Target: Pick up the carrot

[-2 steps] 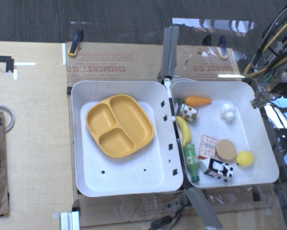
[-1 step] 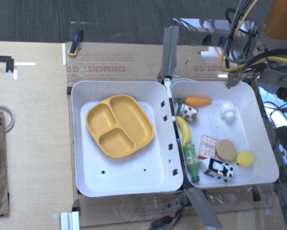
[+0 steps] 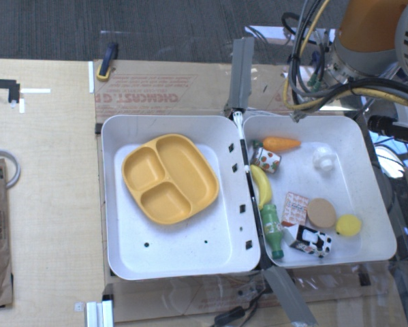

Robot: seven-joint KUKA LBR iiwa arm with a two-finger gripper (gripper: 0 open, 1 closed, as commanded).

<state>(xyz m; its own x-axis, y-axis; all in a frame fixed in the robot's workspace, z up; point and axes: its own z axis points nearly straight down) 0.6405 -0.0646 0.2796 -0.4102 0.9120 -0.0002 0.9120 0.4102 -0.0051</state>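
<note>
The carrot (image 3: pixel 282 144), orange with a short green end, lies across the far left corner of the right bin (image 3: pixel 364 136). The arm's orange band and grey wrist are high at the top right, above the right bin's far edge, well apart from the carrot. Cables hang below the wrist and hide what is under it.
The right bin also holds a banana (image 3: pixel 261 184), a green bottle (image 3: pixel 272 230), a small patterned box (image 3: pixel 267 160), a card (image 3: pixel 295 208), a brown disc (image 3: pixel 321 214), a yellow ball (image 3: pixel 349 225), a cow toy (image 3: pixel 312 240) and a white lump (image 3: pixel 323 159). A yellow divided plate (image 3: pixel 169 178) sits in the left bin.
</note>
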